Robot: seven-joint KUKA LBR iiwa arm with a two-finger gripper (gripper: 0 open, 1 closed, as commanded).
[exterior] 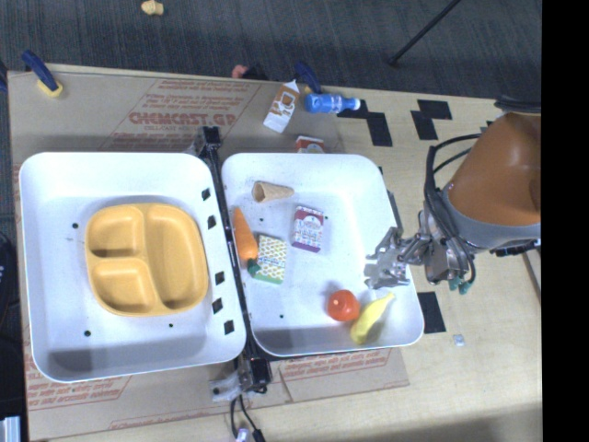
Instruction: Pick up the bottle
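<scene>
We see a pale bench (479, 376) with black tape marks, and brown printed cardboard (184, 113) spread under two white bins. Beyond the bench lies dark grey carpet (276, 17), with a small yellow scrap (152, 7) on it and a thin dark pole (442, 17) slanting across.

The left bin (55, 339) holds a yellow divided tray (147, 256). The right bin (276, 334) holds a cone (272, 191), a carrot (244, 234), a checked packet (271, 258), a red-and-white carton (309, 228), a tomato (342, 305) and a banana (370, 318).

The bottle (329, 104), blue, lies on its side on the bench behind the right bin, outside both bins, beside a small carton (282, 107).

The gripper (388, 263) sits at the right bin's right rim, just above the banana and well apart from the bottle. We cannot tell how its claw stands; nothing shows in it.
</scene>
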